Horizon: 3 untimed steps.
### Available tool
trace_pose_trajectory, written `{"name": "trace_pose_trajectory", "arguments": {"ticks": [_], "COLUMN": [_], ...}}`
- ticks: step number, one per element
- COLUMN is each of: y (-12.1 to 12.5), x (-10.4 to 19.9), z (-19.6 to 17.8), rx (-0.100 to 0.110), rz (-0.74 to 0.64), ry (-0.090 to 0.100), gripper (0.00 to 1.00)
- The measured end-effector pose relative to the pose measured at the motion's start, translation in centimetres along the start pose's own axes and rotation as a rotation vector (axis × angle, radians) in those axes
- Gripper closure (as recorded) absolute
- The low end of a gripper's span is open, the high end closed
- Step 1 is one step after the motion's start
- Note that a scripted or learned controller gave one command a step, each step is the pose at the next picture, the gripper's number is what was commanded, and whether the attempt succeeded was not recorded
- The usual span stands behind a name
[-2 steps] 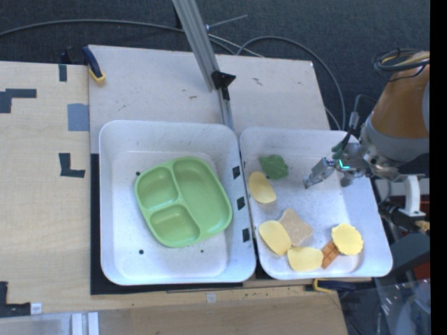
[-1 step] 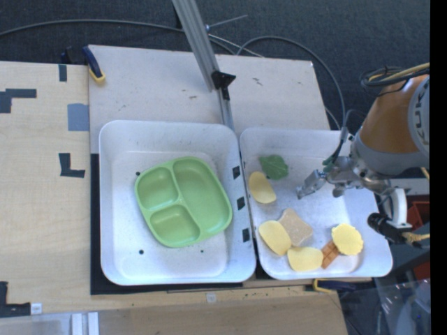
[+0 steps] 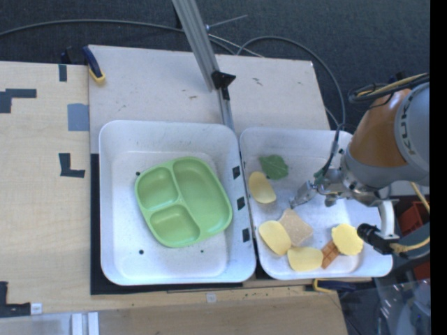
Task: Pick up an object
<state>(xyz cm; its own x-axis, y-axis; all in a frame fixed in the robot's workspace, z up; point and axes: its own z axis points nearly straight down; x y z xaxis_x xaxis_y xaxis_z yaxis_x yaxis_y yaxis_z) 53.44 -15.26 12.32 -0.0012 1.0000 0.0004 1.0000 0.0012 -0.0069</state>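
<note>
The right bin (image 3: pixel 293 137) holds small food pieces: a green leafy piece (image 3: pixel 274 166), a yellow slice (image 3: pixel 262 187), a tan bread square (image 3: pixel 296 227), further yellow slices (image 3: pixel 275 237) (image 3: pixel 304 259) (image 3: pixel 346 239) and an orange strip (image 3: pixel 330 252). My gripper (image 3: pixel 304 195) hangs over the middle of this bin, right of the upper yellow slice and above the bread square. Its fingers are small and dark in the camera view. Nothing shows between them.
The left bin (image 3: pixel 112 187) holds a green divided plate (image 3: pixel 183 202). A slanted metal rod (image 3: pixel 198 33) runs down to the rim between the bins. The grey arm with its orange band (image 3: pixel 377 142) fills the right side. Cables lie behind the bench.
</note>
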Motion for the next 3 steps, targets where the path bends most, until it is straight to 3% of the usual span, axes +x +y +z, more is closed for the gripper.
{"name": "trace_pose_trajectory", "arguments": {"ticks": [1,2,3], "y": [0.2,0.2,0.8], "x": [0.0,0.1,1.0], "z": [3.3,2.1,-3.4], "rx": [-0.009,-0.011,-0.011], "rz": [0.000,-0.002,-0.002], "ry": [0.000,0.000,-0.001], "gripper": [0.00,1.00,1.00]}}
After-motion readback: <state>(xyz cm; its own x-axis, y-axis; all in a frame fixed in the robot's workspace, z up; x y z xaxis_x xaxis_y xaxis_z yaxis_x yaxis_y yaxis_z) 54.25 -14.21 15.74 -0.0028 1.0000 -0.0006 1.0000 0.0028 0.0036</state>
